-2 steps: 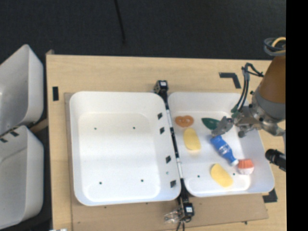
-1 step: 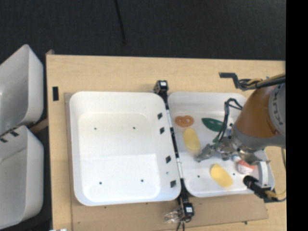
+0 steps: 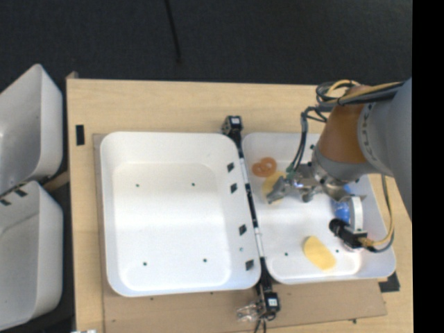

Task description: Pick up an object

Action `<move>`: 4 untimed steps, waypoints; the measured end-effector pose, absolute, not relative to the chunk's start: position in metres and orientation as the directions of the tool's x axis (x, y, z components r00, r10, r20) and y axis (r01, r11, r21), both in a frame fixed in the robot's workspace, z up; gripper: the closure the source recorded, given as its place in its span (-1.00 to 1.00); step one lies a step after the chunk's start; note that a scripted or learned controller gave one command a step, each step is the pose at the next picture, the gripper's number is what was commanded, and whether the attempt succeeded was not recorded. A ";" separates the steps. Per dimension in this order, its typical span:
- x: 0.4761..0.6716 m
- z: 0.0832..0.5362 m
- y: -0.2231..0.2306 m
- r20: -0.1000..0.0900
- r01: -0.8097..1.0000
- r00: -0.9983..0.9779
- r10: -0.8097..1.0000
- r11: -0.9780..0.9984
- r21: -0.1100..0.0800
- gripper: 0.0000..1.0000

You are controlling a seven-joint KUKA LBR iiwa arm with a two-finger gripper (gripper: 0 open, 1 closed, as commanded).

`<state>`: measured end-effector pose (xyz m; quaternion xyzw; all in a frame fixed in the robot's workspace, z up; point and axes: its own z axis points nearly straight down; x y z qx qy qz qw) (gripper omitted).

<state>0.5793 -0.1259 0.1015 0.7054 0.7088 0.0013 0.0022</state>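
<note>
We see the grey arm [image 3: 378, 127] with its orange band reaching in from the right over the right bin [image 3: 291, 269], its claw [image 3: 291, 188] low above the bin's upper middle. We cannot tell whether the claw is open or closed; its metal parts blur together there, and we see nothing clearly held in it.

Three things lie in that bin. A small orange round object [image 3: 264, 166], flat and slightly translucent-looking, sits near the bin's upper left, close to the divider between the bins; it lies just up and to the left of the claw. Right beside the claw's left side we see a small yellow piece [image 3: 271, 184], partly hidden by the metal, so we cannot tell whether they touch. A pale yellow oblong object [image 3: 319, 253], smooth and rounded like a lemon or a sponge, rests near the bin's lower edge, well apart from the claw, below and to its right.

The left bin [image 3: 111, 186] stands alongside on the wooden desk [image 3: 173, 106].
</note>
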 end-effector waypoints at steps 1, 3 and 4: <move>0.625 0.102 -0.100 -0.001 1.000 -0.005 1.000 0.005 0.005 -1.00; 0.640 0.317 -0.048 0.000 1.000 -0.007 1.000 0.007 0.020 1.00; 0.679 0.375 -0.017 0.000 1.000 -0.006 1.000 0.006 0.010 1.00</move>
